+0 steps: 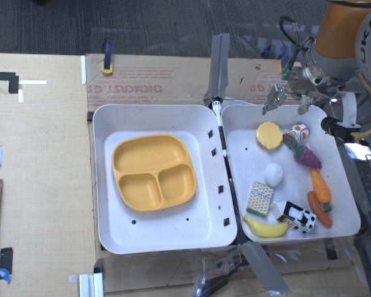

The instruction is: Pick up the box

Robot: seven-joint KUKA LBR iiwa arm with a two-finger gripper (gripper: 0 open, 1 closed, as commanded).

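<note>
Small box lies flat in the right bin, far from the claw.

The box, patterned and probably thin cardboard, looks light and a little crushable; I would take it across its two long edges; it rests just above the banana, below the white ball; the claw stands wide and holds nothing, at about 1 o'clock from the box, well apart, over the far rim of the right bin.

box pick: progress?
Done: nothing yet; the box lies in the right bin, beside the banana and white ball. In hand: the gripper, open, hovers over the bin's far edge. Left: descend, grasp, lift.
</note>
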